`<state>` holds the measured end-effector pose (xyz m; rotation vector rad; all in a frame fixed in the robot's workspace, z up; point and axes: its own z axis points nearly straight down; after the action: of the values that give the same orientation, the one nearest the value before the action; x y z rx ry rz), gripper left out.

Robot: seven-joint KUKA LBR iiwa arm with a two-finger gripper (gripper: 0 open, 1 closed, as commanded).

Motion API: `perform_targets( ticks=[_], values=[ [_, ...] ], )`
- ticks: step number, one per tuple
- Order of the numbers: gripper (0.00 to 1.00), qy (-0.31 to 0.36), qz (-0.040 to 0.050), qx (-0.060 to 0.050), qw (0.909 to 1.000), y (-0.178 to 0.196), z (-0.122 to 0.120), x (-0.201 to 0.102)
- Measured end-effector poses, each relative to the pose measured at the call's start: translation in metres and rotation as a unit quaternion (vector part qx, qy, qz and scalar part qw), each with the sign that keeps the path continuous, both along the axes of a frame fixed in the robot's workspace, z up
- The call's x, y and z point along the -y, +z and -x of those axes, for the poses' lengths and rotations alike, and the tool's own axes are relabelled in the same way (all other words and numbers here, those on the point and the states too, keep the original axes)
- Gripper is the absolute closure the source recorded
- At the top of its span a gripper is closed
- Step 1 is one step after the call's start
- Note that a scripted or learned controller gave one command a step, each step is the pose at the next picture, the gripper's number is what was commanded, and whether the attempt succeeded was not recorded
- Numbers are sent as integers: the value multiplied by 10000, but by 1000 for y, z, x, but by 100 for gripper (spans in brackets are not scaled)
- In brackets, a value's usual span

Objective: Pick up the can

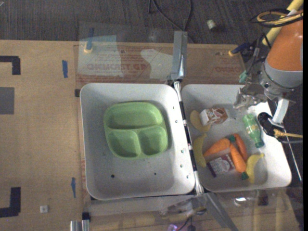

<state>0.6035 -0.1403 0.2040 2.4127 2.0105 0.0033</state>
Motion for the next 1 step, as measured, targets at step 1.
perform_targets(
  ticks=[1],
  values=[
    [100, 938, 16, 10, 9956, 30, 3, 15]
  ],
)
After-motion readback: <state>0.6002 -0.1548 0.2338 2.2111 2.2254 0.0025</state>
